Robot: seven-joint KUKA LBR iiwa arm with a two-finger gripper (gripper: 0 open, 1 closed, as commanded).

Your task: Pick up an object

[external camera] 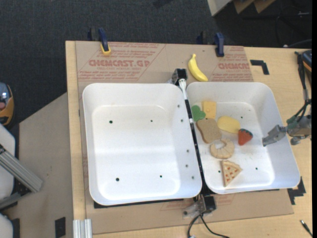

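Several toy foods lie in the right bin (262, 95): a green piece (198, 113), a yellow cheese wedge (210, 109), a yellow oval piece (228, 124), a red strawberry (244, 137), a tan bread slice (209, 130), a beige ring-shaped pastry (222, 149) and a pizza slice (230, 172). My gripper (272, 136) reaches in from the right edge and sits low over the right side of this bin, just right of the strawberry. Nothing shows in its grasp.
The left bin (99, 98) lies beside the right one, and a black clip (179, 75) sits at the top of their shared rim. A yellow banana (197, 69) rests on the cardboard bench behind the bins. Blue clamps (103, 37) (218, 41) hold the bench's back edge.
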